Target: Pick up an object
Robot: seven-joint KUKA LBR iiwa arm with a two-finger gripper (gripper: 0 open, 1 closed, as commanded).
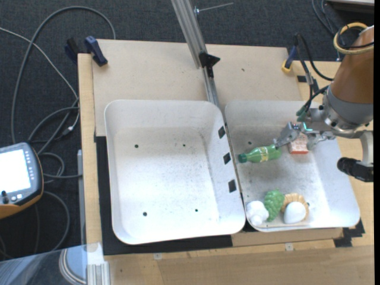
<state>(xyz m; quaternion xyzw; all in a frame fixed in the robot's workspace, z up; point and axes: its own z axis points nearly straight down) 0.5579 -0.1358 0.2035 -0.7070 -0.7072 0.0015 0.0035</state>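
Green bottle (260, 154) lying mid right bin (332, 186), gripper (289, 136) at its 2 o'clock, near cap end. Finger state: cannot tell, too small. Probably light, slippery, rolls; grasp across body.

green bottle (260, 154): small, lying on its side, cap end away from the pincer (289, 136), base end just beside its tips.
red-and-white box (298, 145): small, just beside the pincer, toward the arm.
green lump (274, 203): well below the pincer, between two white round things (257, 211).
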